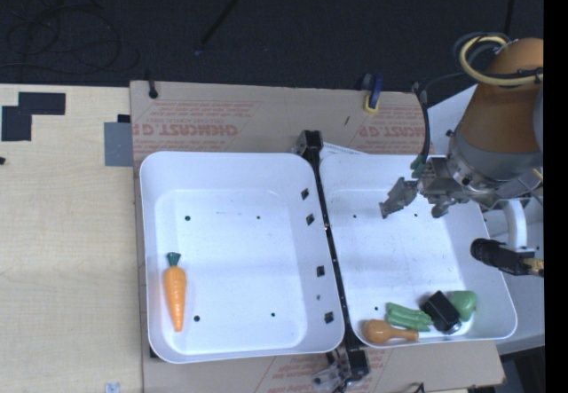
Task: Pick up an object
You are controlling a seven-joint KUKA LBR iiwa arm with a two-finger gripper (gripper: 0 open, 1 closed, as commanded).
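Pincer (417, 202) over right bin (355, 294), apart from vegetables (406, 316), black block (441, 310).

Even overhead light, bins (232, 171) bright white, background dark, slightly soft focus.

My gripper (417, 198) hangs over the upper part of the right bin (373, 329), with bare white floor below and to its left. The only clutter there sits along the near edge: a tan gourd (388, 332), green pods (407, 317), a black block (441, 310) and a green piece (461, 302), packed close together. The left bin (151, 205) offers wide open floor, with a carrot (175, 290) near its left wall. The black divider (321, 231) stands between the bins.
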